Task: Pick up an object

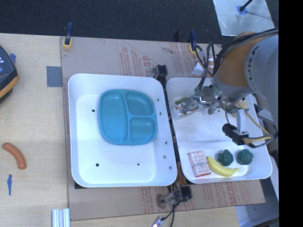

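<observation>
Tool (189,105) low over upper left of right bin (208,129), beside small clutter; grip state impossible to tell. Banana (221,168), packet (197,163), two green lumps (235,157) wait at lower edge, reachable.

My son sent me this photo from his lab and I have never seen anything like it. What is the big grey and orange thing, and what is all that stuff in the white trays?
The grey and orange thing is a robot arm, reaching in from the right. The photo comes from one camera fixed above the bench, looking down at a slant. At the arm's tip is a gripper, low over the far left part of the right tray; whether it holds anything is too cluttered to tell. Near that tray's front edge lie a banana, two dark green lumps and a small packet. The left tray holds a blue divided plate. A toy sausage lies on the bench, outside both trays. The robot's job is to pick up an object.
</observation>
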`<state>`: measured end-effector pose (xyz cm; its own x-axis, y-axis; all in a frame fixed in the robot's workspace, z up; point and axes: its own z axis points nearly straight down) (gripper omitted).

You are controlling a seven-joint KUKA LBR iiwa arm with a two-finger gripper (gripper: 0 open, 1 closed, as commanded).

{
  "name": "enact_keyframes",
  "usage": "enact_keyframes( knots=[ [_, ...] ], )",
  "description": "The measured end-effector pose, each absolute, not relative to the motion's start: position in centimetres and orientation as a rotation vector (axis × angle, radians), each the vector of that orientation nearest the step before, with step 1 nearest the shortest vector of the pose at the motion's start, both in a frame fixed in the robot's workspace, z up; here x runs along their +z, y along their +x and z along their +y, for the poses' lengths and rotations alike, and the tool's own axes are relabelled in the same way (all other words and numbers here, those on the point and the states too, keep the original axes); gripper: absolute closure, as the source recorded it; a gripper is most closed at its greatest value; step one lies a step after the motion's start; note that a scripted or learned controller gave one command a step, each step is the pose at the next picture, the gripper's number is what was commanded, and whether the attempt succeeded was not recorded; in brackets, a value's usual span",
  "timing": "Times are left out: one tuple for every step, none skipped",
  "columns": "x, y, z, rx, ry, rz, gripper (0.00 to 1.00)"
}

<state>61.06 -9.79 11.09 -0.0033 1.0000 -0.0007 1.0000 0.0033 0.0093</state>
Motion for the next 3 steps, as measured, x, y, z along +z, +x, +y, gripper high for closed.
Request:
enact_keyframes(
  knots=[
    [10.7,63.1,-9.5,0.021,2.206,2.218,0.0],
    [9.4,65.8,-10.5,0.003,2.214,2.227,0.0],
    [9.2,63.2,-9.7,-0.006,2.219,2.227,0.0]
  ],
)
